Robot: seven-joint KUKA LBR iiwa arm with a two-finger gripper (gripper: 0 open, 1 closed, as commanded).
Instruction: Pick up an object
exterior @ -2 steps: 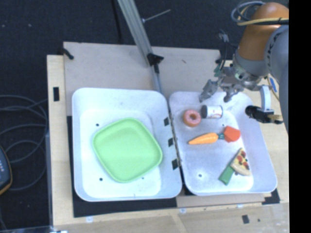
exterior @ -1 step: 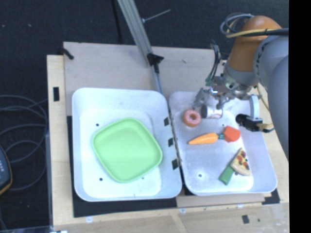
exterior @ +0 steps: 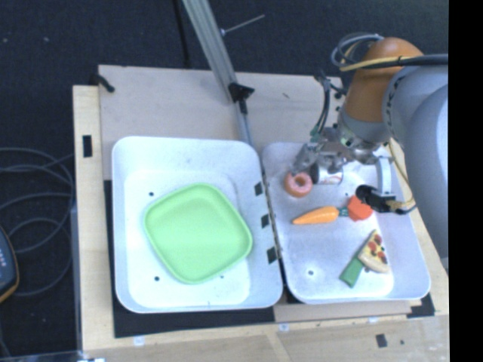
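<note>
In the right bin lie a pink ring-shaped donut, an orange carrot, a small red-orange piece, a pizza slice and a green block. My gripper hangs over the bin's far left part, just above and right of the donut. Nothing is visibly held between its fingers.
The left bin holds a light green square plate. A metal pole slants from the top down to the gap between the bins. The grey arm with its orange band fills the upper right.
</note>
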